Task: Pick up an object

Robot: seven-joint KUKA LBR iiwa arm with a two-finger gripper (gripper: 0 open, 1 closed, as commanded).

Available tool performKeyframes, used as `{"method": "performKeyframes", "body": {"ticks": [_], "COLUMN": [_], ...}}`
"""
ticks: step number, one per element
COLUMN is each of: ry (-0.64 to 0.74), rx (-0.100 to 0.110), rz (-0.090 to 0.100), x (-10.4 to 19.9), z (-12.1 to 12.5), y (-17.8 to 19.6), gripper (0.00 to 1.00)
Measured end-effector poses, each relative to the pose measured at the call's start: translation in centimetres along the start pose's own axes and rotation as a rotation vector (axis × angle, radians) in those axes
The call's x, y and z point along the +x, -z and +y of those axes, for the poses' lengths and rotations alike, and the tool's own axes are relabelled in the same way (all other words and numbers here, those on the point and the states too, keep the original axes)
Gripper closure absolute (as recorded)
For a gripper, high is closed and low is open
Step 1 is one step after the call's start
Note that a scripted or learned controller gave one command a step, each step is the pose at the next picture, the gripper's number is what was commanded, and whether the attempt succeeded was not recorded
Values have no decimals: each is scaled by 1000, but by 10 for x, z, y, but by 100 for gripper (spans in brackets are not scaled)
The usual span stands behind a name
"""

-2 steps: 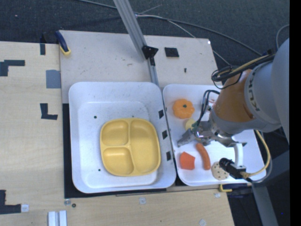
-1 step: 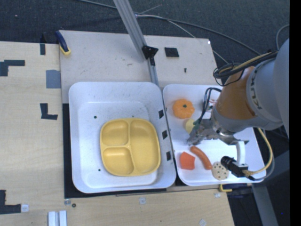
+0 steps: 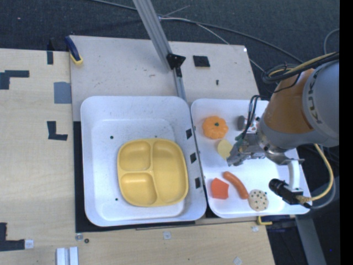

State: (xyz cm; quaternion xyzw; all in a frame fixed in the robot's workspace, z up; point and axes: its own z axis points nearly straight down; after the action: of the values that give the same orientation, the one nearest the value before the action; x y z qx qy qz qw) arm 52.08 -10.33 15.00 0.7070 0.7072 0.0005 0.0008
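Gripper [image 3: 236, 156] low in right bin [image 3: 287, 210], beside pale yellow piece [image 3: 223, 147]; finger state impossible to tell. Nearby: orange pumpkin [image 3: 214, 127], red block [image 3: 219, 189], sausage [image 3: 236, 185], speckled cookie [image 3: 257, 200]. Yellow divided plate [image 3: 152, 171] in left bin [image 3: 105, 115].

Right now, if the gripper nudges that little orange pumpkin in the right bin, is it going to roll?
Probably somewhat. The pumpkin looks round, so a side push may roll it. Its small size and toy-like look suggest it is light. It sits apart from the pale piece, leaving room to move.
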Motion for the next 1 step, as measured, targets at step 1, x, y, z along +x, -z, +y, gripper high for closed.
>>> {"method": "performKeyframes", "body": {"ticks": [1], "ry": [1], "rx": [-2], "rz": [-1], "x": [0], "z": [1], "y": [53], "gripper": [100]}}
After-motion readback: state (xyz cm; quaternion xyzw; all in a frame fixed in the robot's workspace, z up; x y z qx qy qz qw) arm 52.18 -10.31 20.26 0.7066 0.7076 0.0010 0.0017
